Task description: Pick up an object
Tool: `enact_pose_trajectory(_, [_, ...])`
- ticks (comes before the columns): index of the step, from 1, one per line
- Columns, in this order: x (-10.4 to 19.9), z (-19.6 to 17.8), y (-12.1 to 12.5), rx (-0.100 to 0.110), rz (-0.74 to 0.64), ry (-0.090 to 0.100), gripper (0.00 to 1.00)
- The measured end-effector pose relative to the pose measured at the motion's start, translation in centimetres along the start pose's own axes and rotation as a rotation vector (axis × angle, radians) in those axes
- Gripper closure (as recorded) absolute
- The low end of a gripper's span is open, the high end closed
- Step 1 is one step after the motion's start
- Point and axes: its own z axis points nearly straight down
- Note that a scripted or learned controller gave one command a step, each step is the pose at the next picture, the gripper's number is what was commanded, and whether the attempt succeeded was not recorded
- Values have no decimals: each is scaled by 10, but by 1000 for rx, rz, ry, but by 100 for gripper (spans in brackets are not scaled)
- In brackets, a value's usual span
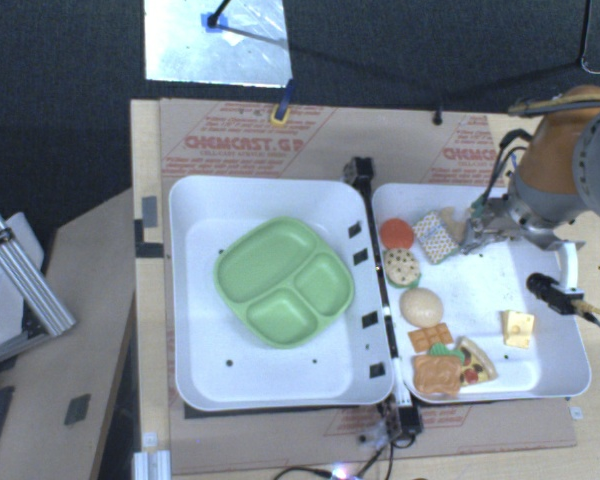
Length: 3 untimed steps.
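Gripper point(472, 230) sits low in the right bin point(555, 368), just beside the patterned block point(435, 236), likely lining up a grab. Grip state can't be told; nothing visibly held.

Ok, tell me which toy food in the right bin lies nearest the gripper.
The blue-and-white patterned block, right beside the gripper at the bin's far end. The red tomato and cheese wedge lie farther off.

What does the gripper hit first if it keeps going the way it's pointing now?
The gripper points toward the view's left, low in the right bin. First in line looks to be the small patterned box, with the red tomato just beyond. Height above the bin is unclear, so it might pass over.
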Motion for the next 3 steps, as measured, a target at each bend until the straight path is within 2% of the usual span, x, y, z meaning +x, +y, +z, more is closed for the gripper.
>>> enact_pose_trajectory(1, [1,-49,-6,3,3,2,100])
enact_pose_trajectory(3, [-2,-127,2,4,0,3,100])
